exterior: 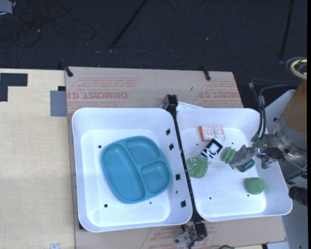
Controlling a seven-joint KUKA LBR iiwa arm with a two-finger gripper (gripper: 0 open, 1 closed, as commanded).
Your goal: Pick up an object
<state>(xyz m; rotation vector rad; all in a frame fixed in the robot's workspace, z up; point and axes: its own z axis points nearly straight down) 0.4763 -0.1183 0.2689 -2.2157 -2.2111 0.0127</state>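
Observation:
My gripper [244, 160] hangs low over the right bin [272, 207], near its right side. Just left of it lies a small light-green piece [228, 154], close to or touching the gripper's tip. A rounded green lump [255, 185] rests below the gripper, apart from it. Further left sit a black-and-white block [211, 149], a green leaf-shaped item [197, 166] by the divider, and an orange-and-white card [211, 133] toward the back.
The left bin [88, 134] holds a blue divided plate [136, 168]. A black divider [180, 160] runs between the bins. The arm [293, 131] reaches in from the right over the right bin's rim.

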